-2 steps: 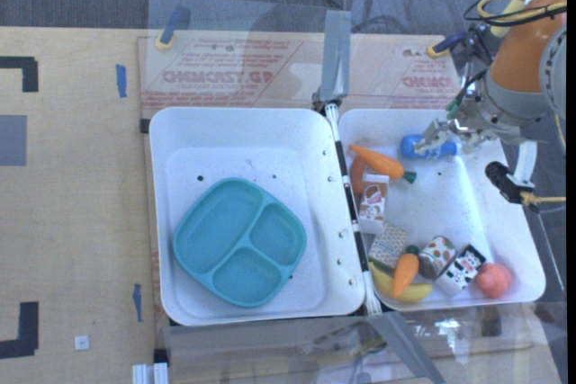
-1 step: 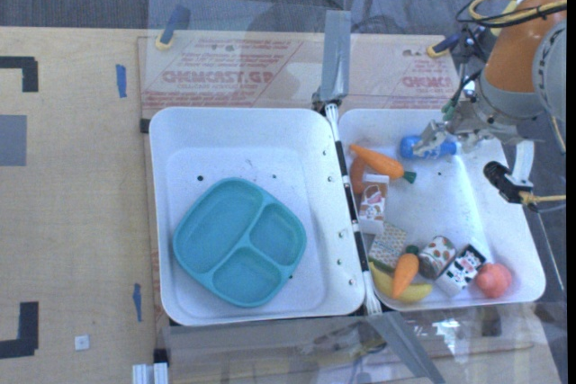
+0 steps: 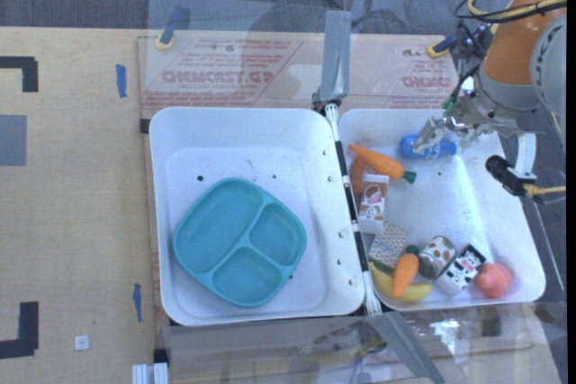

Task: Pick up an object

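My gripper (image 3: 443, 134) hangs at the far right corner of the right bin (image 3: 468, 193), low over a small blue toy (image 3: 418, 146) that lies on the bin floor. The gripper's tip overlaps the toy's right end, and whether it touches the toy cannot be told. The grey arm with its orange band (image 3: 515, 45) reaches in from the upper right. Just left of the blue toy lies a large orange carrot (image 3: 378, 162).
The right bin also holds a small carton (image 3: 373, 202), a checkered packet (image 3: 389, 240), a small carrot (image 3: 405, 270), a banana (image 3: 401, 290), a can (image 3: 436, 254), a cow-patterned box (image 3: 463, 269) and a pink ball (image 3: 493, 281). A teal divided plate (image 3: 238, 240) lies in the left bin (image 3: 180, 139).
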You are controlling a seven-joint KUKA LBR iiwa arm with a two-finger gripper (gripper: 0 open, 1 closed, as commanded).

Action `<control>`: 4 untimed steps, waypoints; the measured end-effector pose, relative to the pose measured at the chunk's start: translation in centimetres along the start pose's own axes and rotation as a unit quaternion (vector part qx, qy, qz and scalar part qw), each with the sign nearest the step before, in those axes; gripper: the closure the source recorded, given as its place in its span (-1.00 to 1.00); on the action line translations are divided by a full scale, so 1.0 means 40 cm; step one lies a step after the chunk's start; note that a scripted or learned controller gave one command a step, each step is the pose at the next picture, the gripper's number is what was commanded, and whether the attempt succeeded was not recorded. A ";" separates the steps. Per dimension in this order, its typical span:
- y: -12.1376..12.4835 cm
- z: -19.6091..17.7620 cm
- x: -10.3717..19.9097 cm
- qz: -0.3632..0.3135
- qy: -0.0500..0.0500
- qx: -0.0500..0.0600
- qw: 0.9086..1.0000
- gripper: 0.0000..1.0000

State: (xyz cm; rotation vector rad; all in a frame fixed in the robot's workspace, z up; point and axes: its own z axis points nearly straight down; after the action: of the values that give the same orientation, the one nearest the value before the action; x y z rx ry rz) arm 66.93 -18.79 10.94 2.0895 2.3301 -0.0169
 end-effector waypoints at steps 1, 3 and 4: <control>0.020 0.002 0.011 -0.008 0.000 -0.016 1.000 -1.00; -0.014 -0.074 0.120 0.240 0.007 0.001 0.971 -1.00; -0.096 -0.204 0.096 0.463 0.007 0.004 0.886 -1.00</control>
State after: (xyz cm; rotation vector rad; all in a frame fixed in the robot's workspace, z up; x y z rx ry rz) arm 62.70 -15.25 19.03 2.9414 1.1018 -0.0006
